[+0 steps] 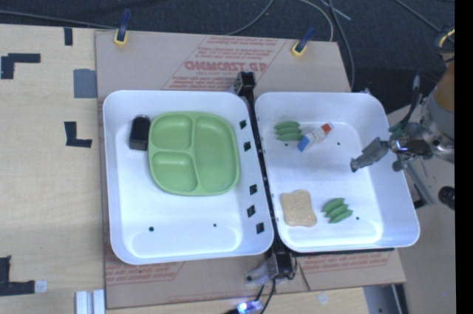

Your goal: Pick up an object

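Observation:
The right bin [369, 109] holds a green pea pod [288, 131] at its back left. Beside it lies a small white, red and blue tube [314, 137]. A tan slice of toast [298, 207] and a second green pod [337, 210] lie near the front. My gripper [373, 155] hangs over the right bin's right side, apart from all of these, with nothing visibly in it. The second pod lies in front of it and to its left.
The left bin [118, 179] carries a green divided plate [195, 154] with a small black block [139, 132] at its left. A black divider [255, 157] runs between the bins. Cables cross the dark floor behind the bench.

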### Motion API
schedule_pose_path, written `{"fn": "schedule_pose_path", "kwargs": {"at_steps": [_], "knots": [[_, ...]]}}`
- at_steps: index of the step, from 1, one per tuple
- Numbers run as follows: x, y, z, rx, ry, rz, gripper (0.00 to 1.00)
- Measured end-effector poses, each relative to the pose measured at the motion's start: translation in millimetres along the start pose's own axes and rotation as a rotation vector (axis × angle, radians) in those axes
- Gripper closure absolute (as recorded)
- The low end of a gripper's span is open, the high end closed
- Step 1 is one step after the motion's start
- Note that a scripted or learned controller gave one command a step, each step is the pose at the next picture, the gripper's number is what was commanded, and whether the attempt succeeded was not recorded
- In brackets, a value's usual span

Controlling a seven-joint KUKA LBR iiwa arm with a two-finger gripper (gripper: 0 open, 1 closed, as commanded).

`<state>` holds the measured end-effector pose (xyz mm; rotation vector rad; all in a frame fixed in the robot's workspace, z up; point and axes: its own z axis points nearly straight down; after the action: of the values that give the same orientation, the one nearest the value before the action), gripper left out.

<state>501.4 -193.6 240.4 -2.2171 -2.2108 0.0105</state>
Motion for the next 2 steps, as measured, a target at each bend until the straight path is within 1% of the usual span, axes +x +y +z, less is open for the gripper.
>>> {"fn": "schedule_pose_path", "kwargs": {"at_steps": [1,2], "knots": [[0,2,-6,-0.011,-0.003,-0.004,0.00],[8,0,41,-0.006,-0.002,-0.004,0.00]]}}
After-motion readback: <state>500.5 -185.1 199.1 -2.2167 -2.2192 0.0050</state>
